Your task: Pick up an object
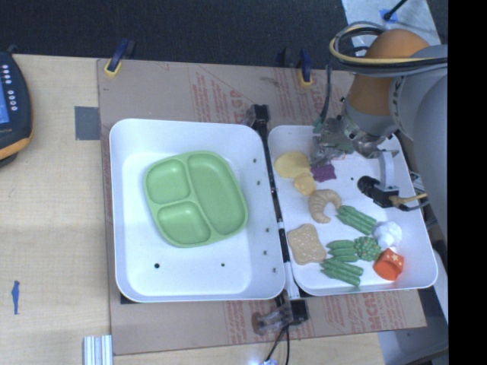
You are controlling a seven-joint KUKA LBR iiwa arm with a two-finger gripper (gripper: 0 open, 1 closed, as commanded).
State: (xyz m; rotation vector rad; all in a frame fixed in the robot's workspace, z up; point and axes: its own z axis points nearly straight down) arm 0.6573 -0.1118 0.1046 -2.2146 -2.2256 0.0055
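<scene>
- Purple piece (pixel 323 172) — small, dark violet, lumpy — lies at the far left of the right bin (pixel 426 276), just right of a yellow round (pixel 291 164).
- Gripper (pixel 329 149) hangs right over it, at its far edge; whether the fingers are open or shut on it, I cannot tell — they blur together.
- Near side holds a croissant (pixel 325 204), toast (pixel 306 243), green beans (pixel 356 218).
- Left bin (pixel 129 272) carries a green tray (pixel 196 198).

Glossy white plastic bins (pixel 190 280), matt green plastic tray (pixel 196 198), brown cardboard underlay (pixel 190 90).
</scene>
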